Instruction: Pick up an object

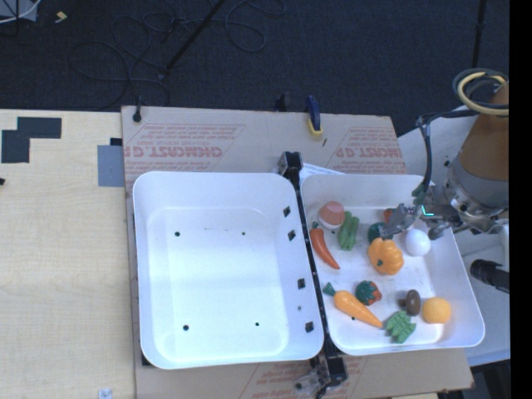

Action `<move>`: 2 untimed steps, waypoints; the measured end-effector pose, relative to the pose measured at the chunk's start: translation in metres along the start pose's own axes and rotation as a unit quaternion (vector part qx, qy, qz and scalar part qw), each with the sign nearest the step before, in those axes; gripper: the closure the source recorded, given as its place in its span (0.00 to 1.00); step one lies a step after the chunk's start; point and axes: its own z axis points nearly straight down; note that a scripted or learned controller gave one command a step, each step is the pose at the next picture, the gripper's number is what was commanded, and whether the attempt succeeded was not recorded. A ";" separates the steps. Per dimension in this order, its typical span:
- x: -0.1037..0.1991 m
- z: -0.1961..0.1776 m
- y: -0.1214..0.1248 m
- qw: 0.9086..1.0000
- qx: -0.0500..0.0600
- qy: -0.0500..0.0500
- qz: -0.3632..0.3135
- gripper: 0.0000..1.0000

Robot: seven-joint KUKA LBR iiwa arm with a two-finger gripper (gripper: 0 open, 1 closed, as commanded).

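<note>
A grey KUKA arm reaches in from the right, its gripper low over the far part of the right bin, one of two shallow white bins on a cardboard-covered bench. The left bin sits alongside. The right bin holds toy foods: two carrots, one near the dividing wall and one nearer the camera; one orange pumpkin; one white egg; one green pepper; one pink-topped mushroom; one yellow lemon; one small brown piece; one leafy green piece; one red-and-green piece. The pumpkin and egg lie just beside the gripper, on its near side. Whether the jaws are spread or pressed together cannot be told.
</note>
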 end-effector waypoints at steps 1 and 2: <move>0.039 0.136 0.006 1.000 0.000 0.000 -0.001 0.00; 0.024 0.129 0.072 1.000 -0.003 -0.001 -0.001 0.00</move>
